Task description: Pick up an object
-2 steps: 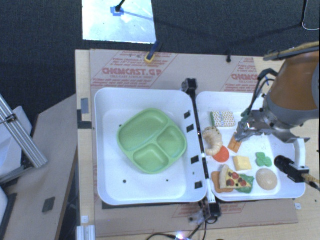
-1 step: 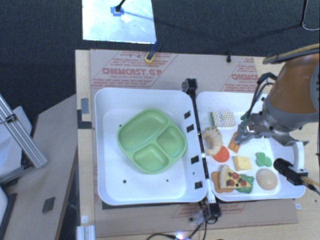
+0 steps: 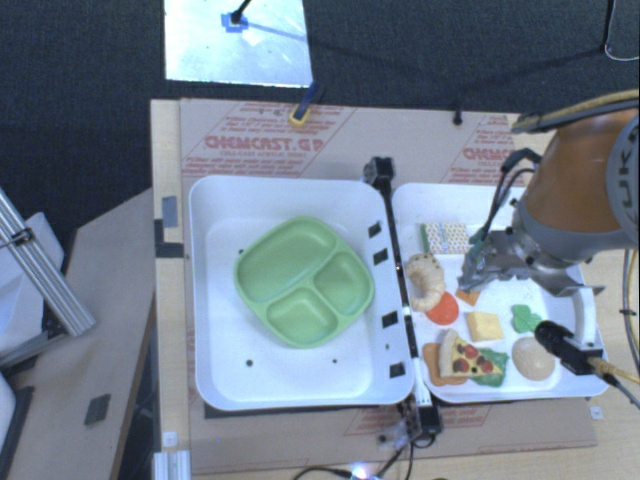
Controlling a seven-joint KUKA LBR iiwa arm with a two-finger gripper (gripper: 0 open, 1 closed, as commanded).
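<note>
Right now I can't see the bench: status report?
Gripper low in right bin, over the orange piece. Nothing visibly held. Tomato slice, cheese cube crowd close.

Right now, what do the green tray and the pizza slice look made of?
Green tray: looks like moulded plastic, pale green, smooth with a soft sheen, three pressed compartments with rounded edges. Pizza slice: seems a toy, likely plastic or rubber, flat bright colours; too small to tell which.

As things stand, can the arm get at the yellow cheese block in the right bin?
Probably yes: the cheese block lies uncovered just below the gripper, with small gaps separating it from the tomato slice and pizza slice.
</note>
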